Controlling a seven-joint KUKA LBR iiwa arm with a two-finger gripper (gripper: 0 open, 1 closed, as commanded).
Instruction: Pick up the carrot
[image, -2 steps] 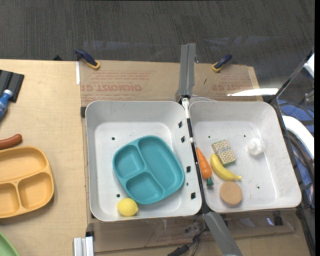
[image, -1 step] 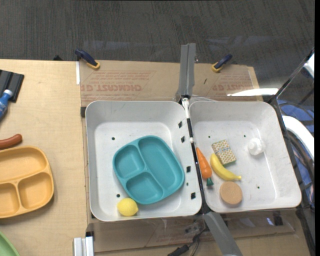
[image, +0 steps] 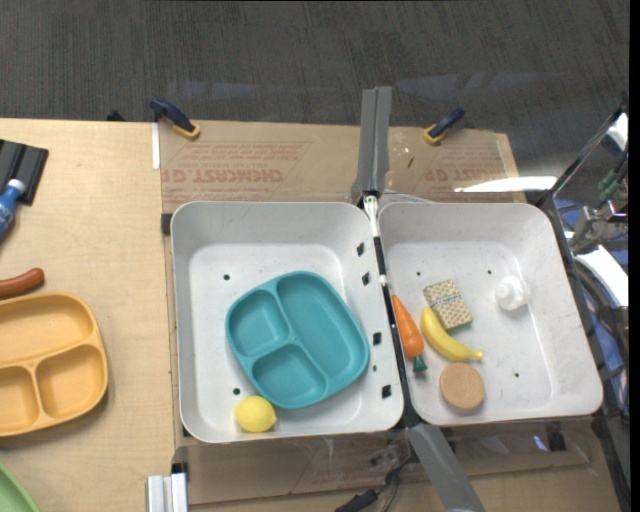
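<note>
Far behind the left bin (image: 190, 330), your cardboard sheet (image: 250, 165) reads CHEMCAST upside down. The carrot (image: 407, 331) lies against the right bin's (image: 560, 300) left wall, beside the banana (image: 448, 338). I cannot tell you the gripper's state.
</note>
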